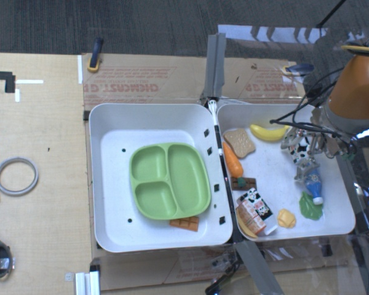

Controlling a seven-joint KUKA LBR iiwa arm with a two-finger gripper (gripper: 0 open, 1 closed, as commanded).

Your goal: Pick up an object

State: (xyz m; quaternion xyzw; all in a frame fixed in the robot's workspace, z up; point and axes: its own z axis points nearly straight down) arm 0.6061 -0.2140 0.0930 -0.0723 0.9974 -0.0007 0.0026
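From above, the arm (355, 91) came in from the right, its orange band at the far right corner of the right bin (347, 223) and the wrist bent downward into it. The gripper (302, 154) hung over the right-hand half of that bin, dark cables looping round the wrist. Whether it was spread or closed could not be told, nor whether it had anything in its grip.

Just near of the gripper lay a small bottle with a blue top (313, 185), and nearer still a green leafy toy (310, 206). A banana (269, 132) lay at the far side of the bin, left of the gripper, with a slice of toast (240, 142) beside it and a carrot (232, 161) along the left wall. A brown chocolate bar (243, 184) sat just near of the carrot. At the near left corner a small milk carton (256, 209) bore a black-and-white cow pattern; its lettering was too small to read. A yellow lump (286, 218) lay to its right.

The left bin (104, 134) held a green divided plate (170, 180), with a brown waffle piece (184, 224) touching its near edge.

The cardboard (141, 82) beyond the bins carried red print, seen reversed and not clearly legible. A grey tape ring (15, 176) lay on the bench (37, 128) far to the left.
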